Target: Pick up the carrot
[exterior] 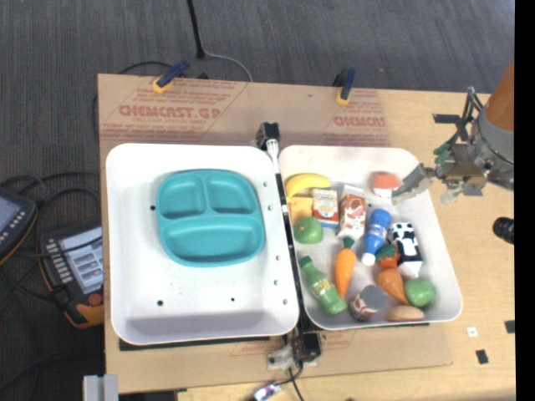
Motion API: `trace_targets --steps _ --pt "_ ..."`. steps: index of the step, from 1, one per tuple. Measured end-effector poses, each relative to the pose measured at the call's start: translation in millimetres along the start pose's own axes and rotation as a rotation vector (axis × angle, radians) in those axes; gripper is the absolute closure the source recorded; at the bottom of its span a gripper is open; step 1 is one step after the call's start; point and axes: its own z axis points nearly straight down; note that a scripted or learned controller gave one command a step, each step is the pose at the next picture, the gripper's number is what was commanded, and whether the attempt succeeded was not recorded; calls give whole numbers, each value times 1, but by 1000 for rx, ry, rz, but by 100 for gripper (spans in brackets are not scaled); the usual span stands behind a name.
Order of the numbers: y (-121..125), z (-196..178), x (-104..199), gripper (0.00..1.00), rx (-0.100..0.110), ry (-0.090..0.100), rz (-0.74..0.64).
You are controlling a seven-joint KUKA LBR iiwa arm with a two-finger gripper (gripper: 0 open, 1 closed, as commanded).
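While the gripper [418,182] hangs over the upper right corner of the right bin [435,307], whether it is apart or together cannot be told from this angle, and nothing shows clamped in it. Down and to the left of the gripper, the carrot [344,266] lies in that bin, leafy end up, just beside a blue bottle [375,232] and a green bottle [323,288].
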Motion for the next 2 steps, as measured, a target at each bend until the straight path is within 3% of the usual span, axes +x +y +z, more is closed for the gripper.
trace_targets --steps 1,2 --pt "-28 98 74 0 2 0 179" --pt "-53 182 61 0 3 1 89"
